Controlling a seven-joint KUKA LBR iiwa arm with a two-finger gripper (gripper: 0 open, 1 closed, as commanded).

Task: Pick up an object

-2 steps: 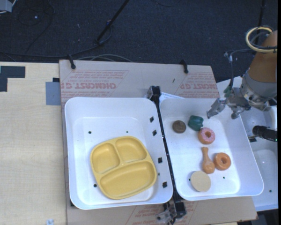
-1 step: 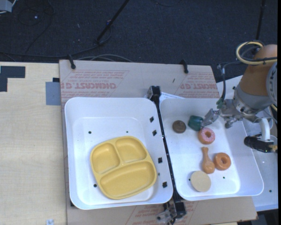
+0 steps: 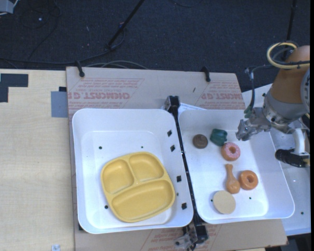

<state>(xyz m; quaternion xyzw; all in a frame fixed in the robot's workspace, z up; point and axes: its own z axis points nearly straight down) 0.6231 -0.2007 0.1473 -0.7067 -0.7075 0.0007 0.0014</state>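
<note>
At the front of the table (image 3: 26,182), two white bins sit side by side on a sheet of brown cardboard (image 3: 141,90). The left bin (image 3: 89,135) holds a yellow plate (image 3: 138,186) with three parts, and it lies flat near the front of that bin. The right bin (image 3: 275,192) holds the small toys. Closest to the front is a round cream cookie (image 3: 224,202). Just behind it is a tan toy shaped like a little drumstick (image 3: 231,180), and its fat end almost touches the cookie. Right beside that, a bit to the right, lies an orange donut (image 3: 248,180). Behind these sits a pink donut (image 3: 231,151) with sprinkles. To its left, a small way off, is a round brown cookie (image 3: 200,141). A dark green toy (image 3: 218,136) sits between the brown cookie and the pink donut, a little farther back, close to both. The end effector (image 3: 243,131) is at the right side of the right bin, near the back, just to the right of the green toy. It is not touching any toy and holds nothing. It is too small and dark to see well, so I cannot tell if it is open or closed. The grey and orange arm (image 3: 289,88) comes in from the right. Far at the back, the floor (image 3: 146,25) is dark with black cables on it.
</note>
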